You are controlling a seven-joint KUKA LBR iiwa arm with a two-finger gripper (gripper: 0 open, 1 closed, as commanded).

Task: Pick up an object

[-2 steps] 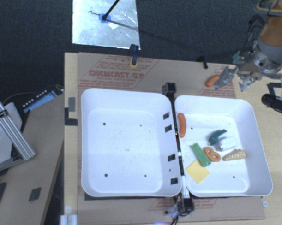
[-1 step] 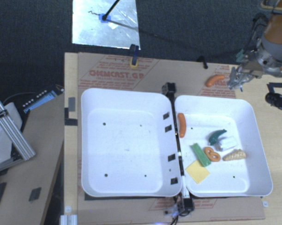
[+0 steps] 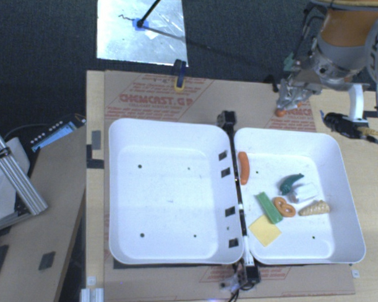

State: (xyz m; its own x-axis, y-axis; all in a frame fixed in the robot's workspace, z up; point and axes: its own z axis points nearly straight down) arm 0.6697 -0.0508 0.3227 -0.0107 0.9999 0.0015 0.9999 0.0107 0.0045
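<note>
At 1 o'clock in the view, above the far rim of the right bin, the arm hangs raised, orange band uppermost, wrist pointing down and a little toward 7 o'clock. The hand sits clear of the bin, over the bench. A small orange piece shows at its fingertips, apparently clenched between them, though the view is too coarse to be sure.

Right bin contents: sausage at 9 o'clock along the divider; teal item near centre, touching a white item at its 4 o'clock; bread roll at 4 o'clock; orange ring just beside a green bar; yellow square at 7 o'clock. Left bin sits alongside, touching at the divider.
</note>
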